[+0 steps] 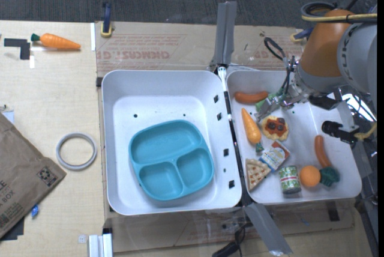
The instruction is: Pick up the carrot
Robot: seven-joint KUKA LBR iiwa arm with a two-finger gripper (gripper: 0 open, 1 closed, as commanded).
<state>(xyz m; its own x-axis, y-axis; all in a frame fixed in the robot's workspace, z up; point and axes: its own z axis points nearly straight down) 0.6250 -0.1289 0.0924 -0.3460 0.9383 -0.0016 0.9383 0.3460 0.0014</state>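
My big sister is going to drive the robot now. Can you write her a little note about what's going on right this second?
Gripper: low in the right white bin, just right of the orange toy carrot's top end; whether its fingers are open or shut cannot be told.
Orange toy carrot: lying in the right bin near its left wall, green tip down, not lifted. A second orange carrot lies on the bench at far left.
Left white bin: holds a blue divided plastic tray.
Done: arm is close to the carrot.
Left: grasp and lift it.
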